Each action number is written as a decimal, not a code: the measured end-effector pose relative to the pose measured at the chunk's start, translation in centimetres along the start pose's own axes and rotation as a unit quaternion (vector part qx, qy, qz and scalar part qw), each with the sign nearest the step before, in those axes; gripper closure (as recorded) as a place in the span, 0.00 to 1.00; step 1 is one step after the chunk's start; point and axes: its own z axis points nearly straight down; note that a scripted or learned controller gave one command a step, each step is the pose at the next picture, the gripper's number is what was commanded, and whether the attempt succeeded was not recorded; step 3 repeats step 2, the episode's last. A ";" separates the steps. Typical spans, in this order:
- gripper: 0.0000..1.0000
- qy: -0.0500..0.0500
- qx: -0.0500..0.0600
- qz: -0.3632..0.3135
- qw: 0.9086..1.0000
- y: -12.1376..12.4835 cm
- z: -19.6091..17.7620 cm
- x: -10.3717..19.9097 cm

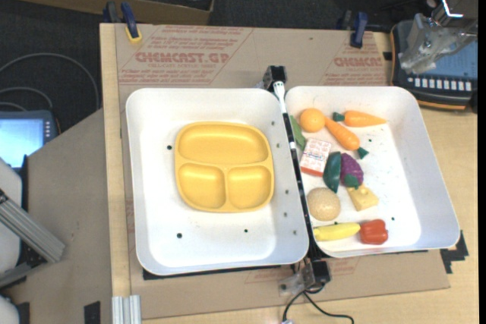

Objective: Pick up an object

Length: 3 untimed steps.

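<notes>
You're at the very start here, nothing's picked: the toy food sits bunched in the right bin (425, 163), so you'd pick something loose like the red pepper (373, 232) near its front edge, and honestly can't tell the gripper's state.

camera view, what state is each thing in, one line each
yellow tray: flat in the left bin, its three compartments bare
orange: resting by the right bin's left wall
two carrots: lying flat, tips near each other
small carton: lying flat
banana: lying flat, beside the red pepper
cheese wedge: on its side
</notes>
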 end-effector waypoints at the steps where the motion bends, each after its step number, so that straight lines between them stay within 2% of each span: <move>1: 1.00 -0.001 -0.002 0.000 1.000 0.1 -1.0 0.0; 3: 1.00 -0.001 -0.004 0.000 1.000 0.2 -2.1 0.0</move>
